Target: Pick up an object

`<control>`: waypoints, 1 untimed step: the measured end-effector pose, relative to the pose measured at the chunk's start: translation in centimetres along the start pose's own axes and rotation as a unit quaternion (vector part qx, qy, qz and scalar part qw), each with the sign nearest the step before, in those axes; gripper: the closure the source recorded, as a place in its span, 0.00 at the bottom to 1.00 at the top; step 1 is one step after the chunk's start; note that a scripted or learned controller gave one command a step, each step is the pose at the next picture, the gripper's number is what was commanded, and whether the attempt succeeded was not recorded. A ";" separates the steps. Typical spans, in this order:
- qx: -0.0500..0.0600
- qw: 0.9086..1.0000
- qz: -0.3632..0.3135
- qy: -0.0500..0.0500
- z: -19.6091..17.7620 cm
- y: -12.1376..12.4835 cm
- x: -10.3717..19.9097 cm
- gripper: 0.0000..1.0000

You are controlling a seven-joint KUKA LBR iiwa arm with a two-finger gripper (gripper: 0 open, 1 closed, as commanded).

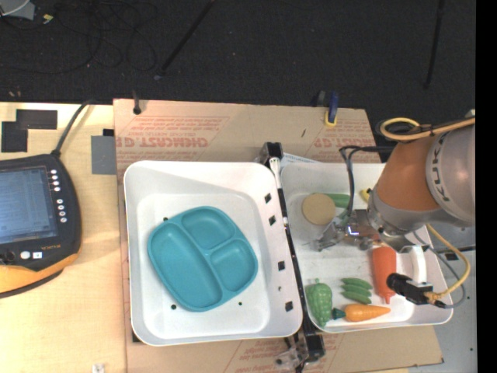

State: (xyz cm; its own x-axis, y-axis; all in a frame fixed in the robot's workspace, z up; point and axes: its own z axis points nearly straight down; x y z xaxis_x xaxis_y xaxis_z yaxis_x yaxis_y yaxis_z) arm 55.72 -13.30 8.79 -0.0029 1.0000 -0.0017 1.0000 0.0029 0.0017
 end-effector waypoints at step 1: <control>0.000 1.000 0.000 0.000 0.0 6.6 -5.3 0.00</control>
State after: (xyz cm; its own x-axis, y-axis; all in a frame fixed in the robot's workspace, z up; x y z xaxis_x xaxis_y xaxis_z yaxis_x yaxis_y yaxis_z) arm 62.38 -18.60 8.81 -0.0036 1.0000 -0.0015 1.0000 0.0036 0.0027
